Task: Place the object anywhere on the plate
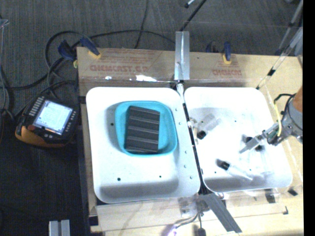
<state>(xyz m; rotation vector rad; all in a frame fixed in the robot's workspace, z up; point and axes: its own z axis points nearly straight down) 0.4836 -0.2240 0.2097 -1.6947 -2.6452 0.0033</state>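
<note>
**Already on the plate**

Seemingly done: dark ribbed block (143, 129) lying flat on the blue plate (170, 132), wholly inside its rim. Far right of the plate, gripper (257, 144) low in the neighbouring bin (236, 100), grasp impossible to tell. Next: retreating clear.

A single fixed camera is mounted above the bench (147, 63) and looks down at a slant. The far bench edge lies toward the top of the frame, the near edge toward the bottom. Both bins fall fully within the frame: the left bin (101, 181) left of centre, the right bin (236, 100) right of centre. Dark floor (39, 23) fills the top and left margins. The arm (295, 114) enters at the right edge.
</note>
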